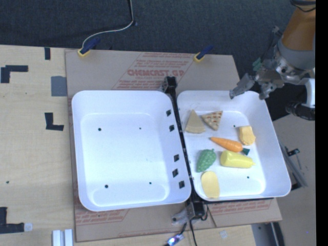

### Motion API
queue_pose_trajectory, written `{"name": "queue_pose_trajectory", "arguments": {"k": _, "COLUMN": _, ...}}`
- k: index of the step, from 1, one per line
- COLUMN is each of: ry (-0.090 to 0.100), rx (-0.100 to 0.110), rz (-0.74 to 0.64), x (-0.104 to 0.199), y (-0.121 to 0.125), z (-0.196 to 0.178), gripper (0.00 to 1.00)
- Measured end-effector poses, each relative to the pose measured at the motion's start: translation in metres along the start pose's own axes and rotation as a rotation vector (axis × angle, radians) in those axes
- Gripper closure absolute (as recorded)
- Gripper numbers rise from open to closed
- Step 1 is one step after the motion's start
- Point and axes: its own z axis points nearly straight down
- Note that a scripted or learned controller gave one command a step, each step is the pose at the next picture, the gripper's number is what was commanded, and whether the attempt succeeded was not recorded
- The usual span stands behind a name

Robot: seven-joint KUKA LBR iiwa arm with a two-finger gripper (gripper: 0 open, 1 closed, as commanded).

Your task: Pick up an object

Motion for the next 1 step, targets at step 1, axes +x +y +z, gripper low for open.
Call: {"name": "queue_pose_trajectory", "arguments": {"k": 1, "ry": 0.001, "rx": 0.006, "rz": -0.002, "x": 0.0217, "y": 0.0292, "z": 0.1884, "gripper": 0.00}}
